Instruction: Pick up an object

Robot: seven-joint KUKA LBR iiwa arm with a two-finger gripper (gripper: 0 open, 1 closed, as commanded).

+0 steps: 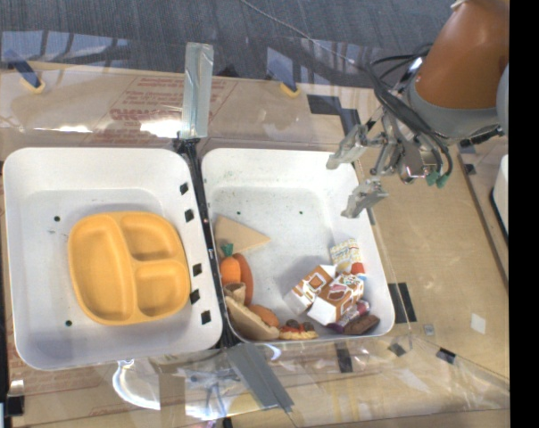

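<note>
My gripper (pixel 354 176) hangs over the far right corner of the right bin (pixel 278 172), its two grey fingers spread apart with nothing between them. Below it, along the bin's near side, lies a pile of toy food: a tan wedge (pixel 238 234), a carrot (pixel 229 267), a hot dog in a bun (pixel 252 315), a small printed carton (pixel 327 294) and a little bottle (pixel 346 255). The gripper is clearly apart from all of them.
The left bin (pixel 37 176) holds a yellow divided plate (pixel 127 266). A grey taped strip (pixel 196 92) stands upright behind the seam between the bins. Cables trail from the wrist (pixel 412 150) at the right.
</note>
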